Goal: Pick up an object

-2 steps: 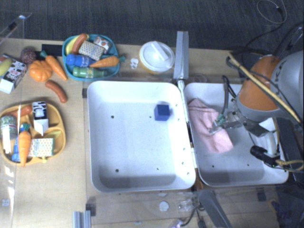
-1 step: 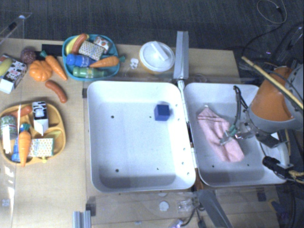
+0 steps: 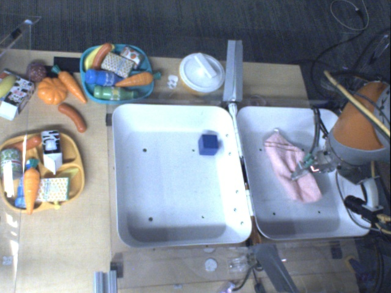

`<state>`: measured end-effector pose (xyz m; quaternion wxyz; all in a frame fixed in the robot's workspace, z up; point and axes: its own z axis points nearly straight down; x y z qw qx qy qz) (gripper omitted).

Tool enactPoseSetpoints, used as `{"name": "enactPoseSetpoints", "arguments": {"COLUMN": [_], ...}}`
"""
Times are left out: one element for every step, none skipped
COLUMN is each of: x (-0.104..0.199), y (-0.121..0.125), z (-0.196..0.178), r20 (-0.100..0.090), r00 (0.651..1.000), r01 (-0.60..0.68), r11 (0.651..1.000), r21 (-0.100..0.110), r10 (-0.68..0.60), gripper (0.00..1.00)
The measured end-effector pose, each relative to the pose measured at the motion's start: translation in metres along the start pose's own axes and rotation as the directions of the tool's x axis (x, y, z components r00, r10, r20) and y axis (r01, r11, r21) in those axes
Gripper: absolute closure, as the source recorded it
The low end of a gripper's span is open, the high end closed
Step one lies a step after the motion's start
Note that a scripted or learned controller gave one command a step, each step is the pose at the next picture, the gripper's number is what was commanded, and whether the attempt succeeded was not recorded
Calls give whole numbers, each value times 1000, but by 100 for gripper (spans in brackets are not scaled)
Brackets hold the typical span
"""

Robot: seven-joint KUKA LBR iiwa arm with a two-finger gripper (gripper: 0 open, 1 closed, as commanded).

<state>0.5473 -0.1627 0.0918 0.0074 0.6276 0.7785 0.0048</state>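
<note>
Jaws working at the pink cloth in the right bin.
I'm seeing the jaws (image 3: 303, 167) resting on the pink cloth (image 3: 287, 163), which is lying crumpled in the right bin (image 3: 269, 221); whether they're clenched, I cannot tell.

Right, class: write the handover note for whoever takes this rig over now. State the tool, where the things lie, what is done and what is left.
Tool: low in the right bin, at the right edge of the pink cloth. Whether it grips the cloth cannot be told from this view.
Things: the pink cloth lies crumpled on the right bin's floor; the blue cube sits alone in the left bin, toward its upper right.
Done: the arm has reached the cloth; nothing is visibly lifted.
Left: confirm a grasp and lift an object clear of its bin.
</note>
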Motion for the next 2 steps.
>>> {"name": "enactPoseSetpoints", "arguments": {"x": [58,66], "y": [29,-13], "z": [-99,-74], "r20": [-5,-7], "r00": [996,998], "r01": [92,55], "r11": [996,998], "r21": [12,16], "r10": [-92,-55], "gripper": [100,100]}}
